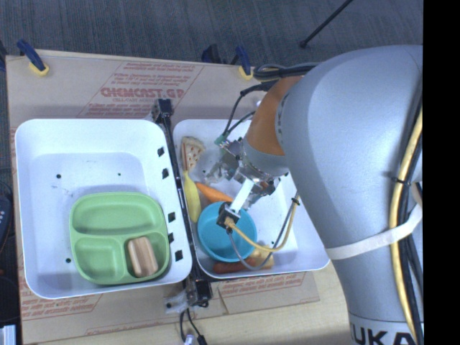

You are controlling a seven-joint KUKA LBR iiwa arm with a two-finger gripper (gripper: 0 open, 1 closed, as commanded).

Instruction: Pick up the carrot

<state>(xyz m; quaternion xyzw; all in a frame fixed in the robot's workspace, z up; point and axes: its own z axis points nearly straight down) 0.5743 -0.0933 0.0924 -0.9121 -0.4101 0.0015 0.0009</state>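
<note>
We look down on two shallow white bins side by side on a brown cardboard sheet (93,85). In the right bin (310,254), a small orange carrot (213,192) lies slantwise near the left wall. The grey arm's gripper (215,165) hangs just above it in the view, close to it; we cannot tell whether they touch, nor how wide the gripper stands.

The carrot is crowded. A long yellow banana-like piece (191,196) runs beside it along the wall, a round blue bowl (215,237) sits just below it, and a tan slice of bread (191,152) lies above it.

Red print on the cardboard reads "CHEMCAST GP". The letters "UKA" show on the arm's base (384,333).

The left bin (43,149) holds a green divided plate (108,218), with a tan roll (141,256) in its lower right compartment. The upper half of that bin's floor is open white.
</note>
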